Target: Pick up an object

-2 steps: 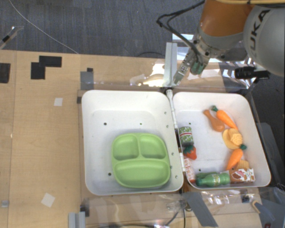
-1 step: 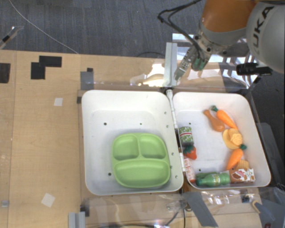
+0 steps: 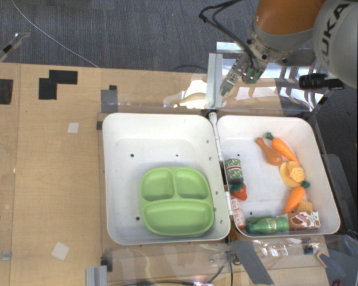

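My gripper hangs high over the back edge of the bench, just behind the wall where the two bins meet, with nothing seen in it. The right bin holds several toy foods: a brown drumstick, an orange carrot, a yellow corn piece, a second carrot, a green bottle, a small carton, a labelled can and a red strawberry. A green divided plate lies in the left bin.
The toys crowd the right bin's left wall, right side and front edge. An upright grey post stands behind the bins, close to the left of the gripper. The arm's orange band is at the top right.
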Tool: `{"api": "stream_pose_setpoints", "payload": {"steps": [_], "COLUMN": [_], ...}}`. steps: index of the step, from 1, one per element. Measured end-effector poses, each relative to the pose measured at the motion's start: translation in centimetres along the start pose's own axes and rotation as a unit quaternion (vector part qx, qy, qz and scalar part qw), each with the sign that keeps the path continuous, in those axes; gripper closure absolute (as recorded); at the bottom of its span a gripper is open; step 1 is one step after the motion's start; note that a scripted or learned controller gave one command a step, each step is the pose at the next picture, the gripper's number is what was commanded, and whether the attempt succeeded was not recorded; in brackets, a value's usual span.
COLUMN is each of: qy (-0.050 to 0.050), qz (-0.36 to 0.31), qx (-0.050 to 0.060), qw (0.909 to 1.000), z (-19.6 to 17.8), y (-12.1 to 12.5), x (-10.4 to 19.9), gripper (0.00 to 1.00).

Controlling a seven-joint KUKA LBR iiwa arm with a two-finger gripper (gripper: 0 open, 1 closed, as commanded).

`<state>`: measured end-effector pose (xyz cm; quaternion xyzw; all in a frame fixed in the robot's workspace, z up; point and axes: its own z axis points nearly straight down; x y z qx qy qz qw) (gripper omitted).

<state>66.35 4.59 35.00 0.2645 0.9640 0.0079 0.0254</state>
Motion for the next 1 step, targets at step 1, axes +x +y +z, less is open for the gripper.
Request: {"api": "stream_pose_setpoints", "payload": {"steps": [1], "qy": [0.022], "qz": [0.043], "qx": [0.015], "qw": [0.9987], "z": [8.32], "y": [-3.04], "x": [9.28], "gripper": [1.0]}}
